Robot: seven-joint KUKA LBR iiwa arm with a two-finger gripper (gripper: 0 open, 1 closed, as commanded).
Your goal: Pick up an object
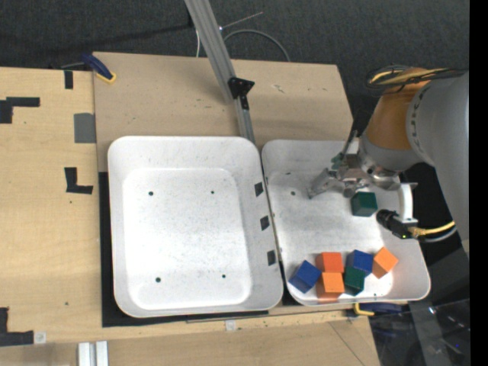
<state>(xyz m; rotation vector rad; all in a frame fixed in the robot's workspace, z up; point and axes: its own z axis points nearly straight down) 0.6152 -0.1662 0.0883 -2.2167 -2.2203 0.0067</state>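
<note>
One green block (364, 203) beside gripper (335, 180)

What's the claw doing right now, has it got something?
Gripper: over the right bin, beside a green block; whether it is open, shut or holding anything cannot be told.

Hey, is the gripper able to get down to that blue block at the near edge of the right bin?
Probably yes. The blue block sits at the left end of the cluster with bare bin floor on its open side, and the gripper is already over that bin. An orange block crowds its right side.
</note>
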